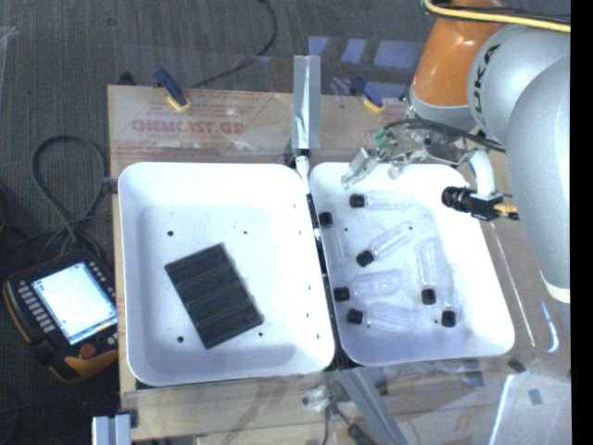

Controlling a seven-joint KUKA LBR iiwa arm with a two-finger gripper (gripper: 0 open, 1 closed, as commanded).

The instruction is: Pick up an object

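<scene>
Diagonally, capped vial (383, 246); black cap lower-left, beneath gripper (373, 166)

You have several clear plastic vials with black caps (390, 241) lying on their sides, scattered across the right bin (500, 336). In the left bin (139, 360) a dark ribbed rectangular pad (213, 295) lies flat, turned at a slant.

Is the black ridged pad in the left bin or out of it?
In. The black ridged pad lies flat on the left bin's floor, inside its walls.
</scene>
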